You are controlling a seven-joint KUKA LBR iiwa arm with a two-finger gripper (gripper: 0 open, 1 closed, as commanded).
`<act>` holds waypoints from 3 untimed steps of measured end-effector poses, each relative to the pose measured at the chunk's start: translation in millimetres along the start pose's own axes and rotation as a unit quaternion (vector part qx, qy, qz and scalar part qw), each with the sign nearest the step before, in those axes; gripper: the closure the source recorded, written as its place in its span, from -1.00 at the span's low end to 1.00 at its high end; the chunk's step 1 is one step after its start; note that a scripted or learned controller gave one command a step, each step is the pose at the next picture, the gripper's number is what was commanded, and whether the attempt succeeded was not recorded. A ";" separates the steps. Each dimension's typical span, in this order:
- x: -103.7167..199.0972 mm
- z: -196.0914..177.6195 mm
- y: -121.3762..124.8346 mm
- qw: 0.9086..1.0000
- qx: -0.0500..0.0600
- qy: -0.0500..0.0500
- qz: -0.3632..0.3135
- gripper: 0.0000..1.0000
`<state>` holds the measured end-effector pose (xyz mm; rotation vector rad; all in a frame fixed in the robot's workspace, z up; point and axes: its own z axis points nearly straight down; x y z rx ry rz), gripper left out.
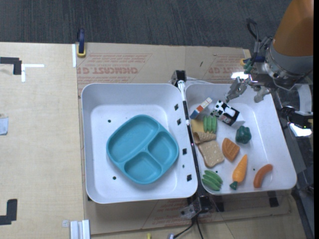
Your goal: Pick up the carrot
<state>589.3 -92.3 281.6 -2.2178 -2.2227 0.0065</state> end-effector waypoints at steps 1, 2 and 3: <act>-28.4 158.6 -29.6 1.000 0.000 0.001 0.011 -1.00; -42.6 191.4 -109.1 0.999 -0.001 0.001 -0.034 -1.00; -43.1 182.7 -107.3 1.000 -0.002 0.001 -0.031 1.00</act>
